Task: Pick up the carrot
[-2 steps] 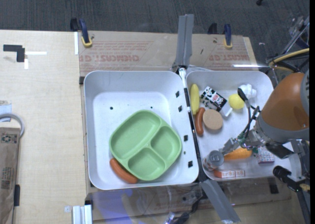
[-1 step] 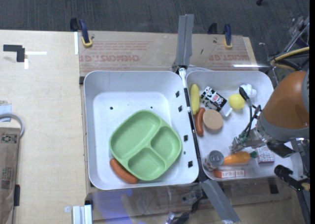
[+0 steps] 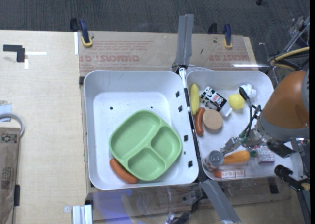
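Jaws (image 3: 235, 143) whose spread I cannot tell hang low in the right bin (image 3: 264, 76), just above the left end of the orange carrot (image 3: 236, 157) lying flat near the front wall, a round grey can (image 3: 214, 158) touching its tip, small cartons (image 3: 266, 155) just beside it.
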Robot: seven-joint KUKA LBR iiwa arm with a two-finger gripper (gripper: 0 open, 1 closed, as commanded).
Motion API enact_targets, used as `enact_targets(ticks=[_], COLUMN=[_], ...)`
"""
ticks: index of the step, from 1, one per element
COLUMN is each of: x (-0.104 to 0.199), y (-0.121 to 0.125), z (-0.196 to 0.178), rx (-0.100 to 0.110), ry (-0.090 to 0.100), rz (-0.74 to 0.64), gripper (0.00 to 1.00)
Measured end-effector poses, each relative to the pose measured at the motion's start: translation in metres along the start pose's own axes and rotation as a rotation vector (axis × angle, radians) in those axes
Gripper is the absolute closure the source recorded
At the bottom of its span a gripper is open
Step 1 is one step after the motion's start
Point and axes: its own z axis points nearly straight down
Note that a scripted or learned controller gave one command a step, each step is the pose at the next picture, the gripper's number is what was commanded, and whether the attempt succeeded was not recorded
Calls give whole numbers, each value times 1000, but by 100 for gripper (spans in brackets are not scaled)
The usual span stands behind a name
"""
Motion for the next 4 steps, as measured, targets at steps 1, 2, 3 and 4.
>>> enact_targets(ticks=[1,2,3,4], x=[-32,11,-19,-3], y=[-4,3,-3,1], z=[4,-29,6,-97], rx=[-6,-6,-4,-6], ry=[11,-4,-3,-6], rz=[-29,-83,-168,-288], gripper=[0,0,0,0])
